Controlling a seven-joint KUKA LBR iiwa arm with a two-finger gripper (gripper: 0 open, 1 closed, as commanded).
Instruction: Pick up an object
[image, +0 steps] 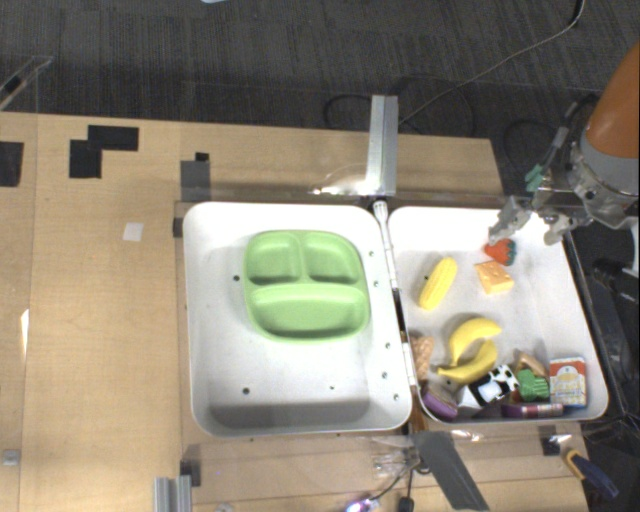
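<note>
camera view: the gripper (531, 222) hangs over the far right corner of the right bin (575, 290), its two fingers spread apart, one near the bin's far wall and the other toward the right rim. nothing sits between the fingers. a small red-orange toy (500, 251) lies on the bin floor just below the left finger (510, 215), close to it, though whether they touch cannot be told. the grey arm with its orange band (612, 125) comes in from the upper right.

the right bin holds the clutter. just beside the red-orange toy is an orange wedge (494, 277). to their left lies a yellow corn-like piece (437, 283). nearer the front, a banana (470, 348) curves over the other toys. along the front wall are a black-and-white toy (494, 383), a purple piece (439, 404), a small green and brown item (531, 381), too small to name, and a red and white carton (567, 379) in the front right corner. a tan lumpy thing (423, 353) rests against the left wall.

the left bin (215, 330) holds a green divided plate (303, 283), lying flat toward the far side, its compartments bare.
</note>
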